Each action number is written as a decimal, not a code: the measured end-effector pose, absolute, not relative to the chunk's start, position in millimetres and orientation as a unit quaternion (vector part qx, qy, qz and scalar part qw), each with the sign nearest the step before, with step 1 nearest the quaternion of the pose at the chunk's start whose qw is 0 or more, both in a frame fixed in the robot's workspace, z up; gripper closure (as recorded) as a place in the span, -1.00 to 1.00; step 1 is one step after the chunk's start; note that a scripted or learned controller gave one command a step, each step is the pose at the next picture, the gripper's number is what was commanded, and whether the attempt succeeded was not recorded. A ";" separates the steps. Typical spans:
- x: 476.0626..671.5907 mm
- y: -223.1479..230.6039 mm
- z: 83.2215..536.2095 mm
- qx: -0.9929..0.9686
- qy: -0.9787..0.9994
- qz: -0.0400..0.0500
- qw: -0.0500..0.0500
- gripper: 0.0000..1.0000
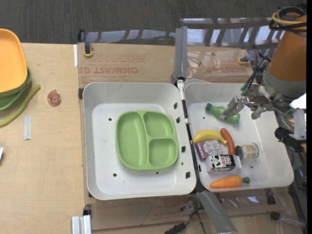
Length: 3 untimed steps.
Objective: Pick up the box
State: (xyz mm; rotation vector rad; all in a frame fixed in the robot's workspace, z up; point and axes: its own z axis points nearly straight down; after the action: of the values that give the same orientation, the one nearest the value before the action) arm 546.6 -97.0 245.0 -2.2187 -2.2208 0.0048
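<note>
Grey arm with orange band [291,52] sits at the right edge, over the far right side of the right shallow white bin [273,179]. Two-finger metal gripper [233,108] pokes left from the wrist and hangs over the green bottle-shaped plastic toy [222,111] at the back of that bin; can't tell if it touches the toy or whether the tool is spread or closed. Target, the small white carton box with dark cow-style print [223,162], lies in the front half of the right bin, well apart from the gripper. Purple flat packet [209,146] is just behind the box, touching or overlapping it. Yellow plastic banana [209,136] is at the packet's far edge, red-orange sausage-shaped toy [227,138] just right of it. Small jar with dark lid [247,151] lies on its side just right of the box. Orange plastic carrot with green top [229,181] lies in front of the box near the front wall. Left white bin [97,145] holds a light green three-compartment plastic plate [146,139], lying flat in the middle.
</note>
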 end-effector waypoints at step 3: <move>562.0 -98.2 97.2 -0.514 -0.858 -0.003 -0.005 -1.00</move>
State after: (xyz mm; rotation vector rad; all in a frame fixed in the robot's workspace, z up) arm 562.0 -98.2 97.2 -1.6198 -2.7041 -0.0088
